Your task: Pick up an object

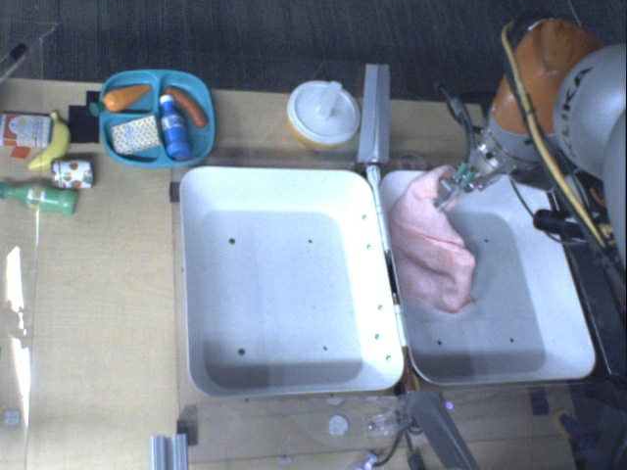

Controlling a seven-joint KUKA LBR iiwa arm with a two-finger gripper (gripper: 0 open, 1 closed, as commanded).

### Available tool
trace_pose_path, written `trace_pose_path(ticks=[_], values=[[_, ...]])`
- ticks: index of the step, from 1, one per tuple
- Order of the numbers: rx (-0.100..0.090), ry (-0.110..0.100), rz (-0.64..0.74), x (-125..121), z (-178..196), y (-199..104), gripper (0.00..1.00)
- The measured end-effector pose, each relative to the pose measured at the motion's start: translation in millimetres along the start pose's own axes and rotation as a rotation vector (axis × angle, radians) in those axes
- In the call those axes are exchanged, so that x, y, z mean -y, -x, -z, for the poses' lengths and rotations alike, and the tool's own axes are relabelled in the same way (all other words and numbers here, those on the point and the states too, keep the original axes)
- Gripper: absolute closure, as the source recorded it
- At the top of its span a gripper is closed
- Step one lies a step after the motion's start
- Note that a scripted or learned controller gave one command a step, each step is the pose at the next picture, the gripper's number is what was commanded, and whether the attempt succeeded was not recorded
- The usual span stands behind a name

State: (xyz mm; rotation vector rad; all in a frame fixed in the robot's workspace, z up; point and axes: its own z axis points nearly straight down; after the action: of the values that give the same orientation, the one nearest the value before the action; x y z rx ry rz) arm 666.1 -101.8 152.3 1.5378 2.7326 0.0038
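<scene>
While claw (453,190) touches top corner, pink cloth (432,242) lies near-upright, lengthwise.

Your arm (573,96) reaches in from the right, orange band uppermost, wrist angled down and leftward, with the gripper (457,186) low at its tip.

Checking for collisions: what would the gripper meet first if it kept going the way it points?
Probably the pink cloth: the gripper points down-left at the cloth's upper edge in the right bin, though depth is unclear.

Even overhead light, soft shadows, slight blur throughout.
</scene>
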Motion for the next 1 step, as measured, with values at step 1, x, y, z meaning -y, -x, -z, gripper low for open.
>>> trace_pose_path(ticks=[1], values=[[0.000, -0.001, 0.115, 6.0, 19.9, 17.4, 1.00]])
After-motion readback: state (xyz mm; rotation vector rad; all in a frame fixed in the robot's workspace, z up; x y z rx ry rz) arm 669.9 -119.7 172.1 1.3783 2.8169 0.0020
